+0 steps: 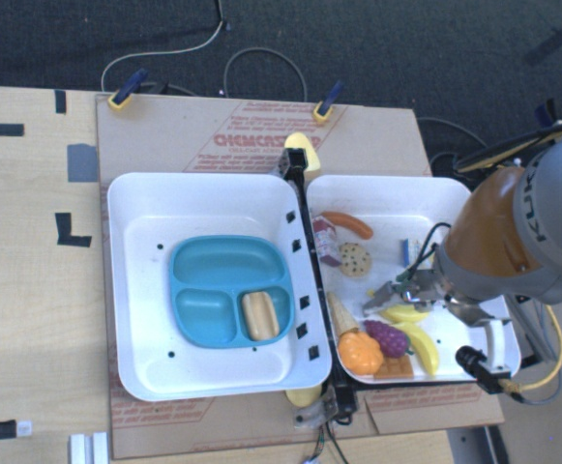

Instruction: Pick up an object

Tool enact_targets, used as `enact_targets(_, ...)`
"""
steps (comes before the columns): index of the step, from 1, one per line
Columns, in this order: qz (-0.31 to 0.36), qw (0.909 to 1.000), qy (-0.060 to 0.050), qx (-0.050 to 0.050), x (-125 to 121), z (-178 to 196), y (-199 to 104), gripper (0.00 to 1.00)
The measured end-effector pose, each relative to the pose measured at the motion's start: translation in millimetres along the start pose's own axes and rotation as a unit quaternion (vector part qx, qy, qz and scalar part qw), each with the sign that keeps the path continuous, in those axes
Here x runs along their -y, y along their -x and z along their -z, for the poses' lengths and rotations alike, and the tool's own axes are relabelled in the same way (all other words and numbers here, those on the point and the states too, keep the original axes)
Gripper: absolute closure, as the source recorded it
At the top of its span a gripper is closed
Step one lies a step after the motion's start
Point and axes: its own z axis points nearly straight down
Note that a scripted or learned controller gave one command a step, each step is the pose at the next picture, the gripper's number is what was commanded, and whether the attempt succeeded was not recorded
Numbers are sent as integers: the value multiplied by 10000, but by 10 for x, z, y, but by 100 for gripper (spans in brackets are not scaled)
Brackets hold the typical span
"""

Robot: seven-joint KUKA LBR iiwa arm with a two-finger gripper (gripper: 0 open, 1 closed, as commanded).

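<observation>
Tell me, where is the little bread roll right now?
The bread roll lies in the lower right compartment of the blue divided plate, inside the left white bin, across the divider from the toy foods.

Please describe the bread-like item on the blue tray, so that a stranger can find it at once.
Look in the left white bin, where a blue three-compartment plastic tray lies. In its lower right compartment rests a small tan bread roll, the tray's single item.

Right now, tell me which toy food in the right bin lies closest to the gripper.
The yellow banana: it lies right under the gripper, while the grapes, orange, cookie and hot dog lie farther left.
</observation>
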Motion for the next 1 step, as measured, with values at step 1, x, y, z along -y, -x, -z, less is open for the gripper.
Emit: enact_targets(1, 3, 10000, -2, -7, 0, -1, 5, 0)
